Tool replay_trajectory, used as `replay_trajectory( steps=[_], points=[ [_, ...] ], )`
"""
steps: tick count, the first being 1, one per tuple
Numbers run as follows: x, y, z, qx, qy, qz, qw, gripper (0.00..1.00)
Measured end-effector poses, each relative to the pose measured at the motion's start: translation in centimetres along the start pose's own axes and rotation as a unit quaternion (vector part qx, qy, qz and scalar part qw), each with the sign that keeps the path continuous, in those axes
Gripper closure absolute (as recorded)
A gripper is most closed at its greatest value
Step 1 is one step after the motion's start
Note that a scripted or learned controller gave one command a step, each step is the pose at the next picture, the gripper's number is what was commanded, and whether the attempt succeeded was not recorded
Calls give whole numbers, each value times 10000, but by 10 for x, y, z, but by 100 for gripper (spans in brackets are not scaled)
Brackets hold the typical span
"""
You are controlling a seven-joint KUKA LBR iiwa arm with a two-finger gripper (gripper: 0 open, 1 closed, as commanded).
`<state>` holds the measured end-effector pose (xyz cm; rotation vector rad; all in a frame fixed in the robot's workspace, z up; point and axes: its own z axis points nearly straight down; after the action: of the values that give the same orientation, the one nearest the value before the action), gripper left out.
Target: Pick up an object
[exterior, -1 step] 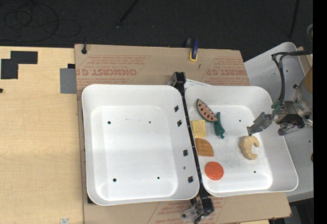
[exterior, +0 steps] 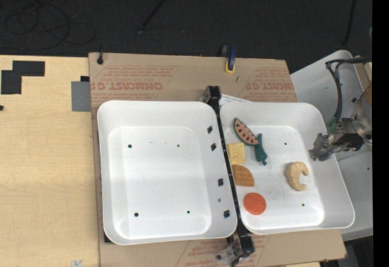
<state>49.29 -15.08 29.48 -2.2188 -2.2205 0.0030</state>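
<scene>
Setting: dark carpeted floor (exterior: 182,4) with loose cables at the top; light wooden table (exterior: 42,162) below it, bearing a brown cardboard sheet (exterior: 158,80) printed with red lettering.

Left bin (exterior: 158,168): white, shallow, lying on the cardboard; small dark dots mark its floor.

Right bin (exterior: 328,211): white, shallow, touching the left bin along a black clip strip (exterior: 222,162) at the shared edge. It holds all the small items listed below.

Arm: grey hardware with cabling enters at the right edge. The tool (exterior: 320,149) sits at the right rim of the right bin, with nothing visible in its grip; whether it is wide or narrow cannot be told.

Watermelon slice (exterior: 244,131): red with dark rind, in the upper left part of the right bin.

Green toy (exterior: 261,149): slim, teal, just beside the slice.

Croissant (exterior: 297,175): pale tan, curved, lying alone toward the right, near the tool but apart from it.

Orange wedge (exterior: 243,176): flat, close to the left wall, below a yellow block (exterior: 236,152).

Red disc (exterior: 254,204): round, nearest the front wall.

Clamp (exterior: 230,59): blue and yellow, on the cardboard's far edge.
</scene>
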Motion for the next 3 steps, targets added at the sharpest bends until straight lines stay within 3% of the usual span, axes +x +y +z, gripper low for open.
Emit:
replay_trajectory(
  steps=[1, 2, 3],
  points=[
    [50, -19, 62, 40, 20, -15, 10000, 100],
    [97, -14, 53, -4, 4, -16, 10000, 100],
    [116, 9, -6, -33, 0, -16, 10000, 100]
  ],
)
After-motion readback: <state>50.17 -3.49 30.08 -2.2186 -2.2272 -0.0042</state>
